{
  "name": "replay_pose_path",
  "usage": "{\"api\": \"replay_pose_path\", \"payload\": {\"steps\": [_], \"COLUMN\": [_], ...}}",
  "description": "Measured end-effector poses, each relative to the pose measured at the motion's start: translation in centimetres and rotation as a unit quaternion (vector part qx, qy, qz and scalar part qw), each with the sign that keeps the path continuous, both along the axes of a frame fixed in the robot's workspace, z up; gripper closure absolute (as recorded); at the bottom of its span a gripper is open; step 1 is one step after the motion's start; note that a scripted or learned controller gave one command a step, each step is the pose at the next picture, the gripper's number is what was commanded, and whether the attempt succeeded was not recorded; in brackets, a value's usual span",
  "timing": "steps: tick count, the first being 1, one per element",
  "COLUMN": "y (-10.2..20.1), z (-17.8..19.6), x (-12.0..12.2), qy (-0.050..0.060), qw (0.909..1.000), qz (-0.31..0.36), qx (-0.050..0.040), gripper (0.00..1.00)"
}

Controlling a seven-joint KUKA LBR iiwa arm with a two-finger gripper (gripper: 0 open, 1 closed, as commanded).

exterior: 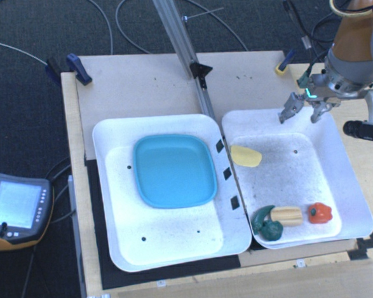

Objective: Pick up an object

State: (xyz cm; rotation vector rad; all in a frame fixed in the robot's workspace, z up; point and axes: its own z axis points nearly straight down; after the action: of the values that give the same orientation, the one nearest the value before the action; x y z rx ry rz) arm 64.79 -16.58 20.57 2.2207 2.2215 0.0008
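In the right bin (340, 160) lie a yellow banana-like piece (245, 155) near the left wall, and along the front wall a dark green pepper (267, 223), a tan block (287, 216) and a red tomato-like piece (319, 213). My gripper (305, 109) hangs above the bin's far right corner, open, with nothing between its fingers. It is well away from all four objects.
The left bin (112, 182) holds a blue square plate (174, 169). A metal pole (179, 37) slants down to the gap between the bins. A teach pendant (15, 208) lies off the bench at the left, and cables run over the dark floor.
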Motion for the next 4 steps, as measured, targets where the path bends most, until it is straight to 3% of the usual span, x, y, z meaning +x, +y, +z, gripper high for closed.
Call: {"api": "replay_pose_path", "payload": {"steps": [1,3,4], "y": [0.0,-0.5,-0.5], "z": [0.0,-11.3,-9.9], "x": [0.0,0.0,0.2], "qy": [0.0,0.002,-0.001], "qw": [1.0,1.0,1.0], "qz": [0.0,0.0,0.0], "qx": [0.0,0.0004,-0.0004], "gripper": [0.0,0.0,1.0]}}
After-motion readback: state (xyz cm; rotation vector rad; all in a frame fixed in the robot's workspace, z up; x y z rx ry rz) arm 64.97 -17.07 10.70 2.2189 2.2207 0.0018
